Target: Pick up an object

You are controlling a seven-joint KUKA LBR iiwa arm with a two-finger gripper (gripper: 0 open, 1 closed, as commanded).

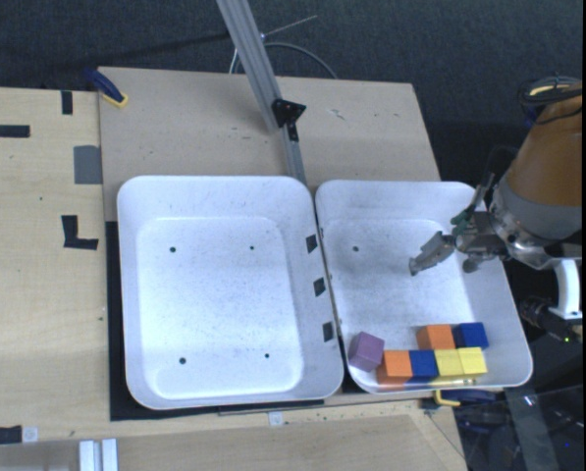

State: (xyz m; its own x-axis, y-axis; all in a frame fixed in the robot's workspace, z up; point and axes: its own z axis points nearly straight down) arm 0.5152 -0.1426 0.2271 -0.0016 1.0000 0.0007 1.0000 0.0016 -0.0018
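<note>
Several small blocks lie along the front edge of the right bin [391,204]: a purple block [367,349], an orange block [398,363], a blue block [423,363] and two yellow blocks [460,361] in a row. Behind them sit another orange block [435,338] and a blue block [470,335]. My gripper [448,259] hangs over the right half of this bin, behind the blocks and apart from them. It is open, with nothing between its fingers.
The left bin [214,192] adjoins the right one along a shared rim. A slanted metal pole [256,55] rises behind the bins. Tan bench surface lies to the left and behind.
</note>
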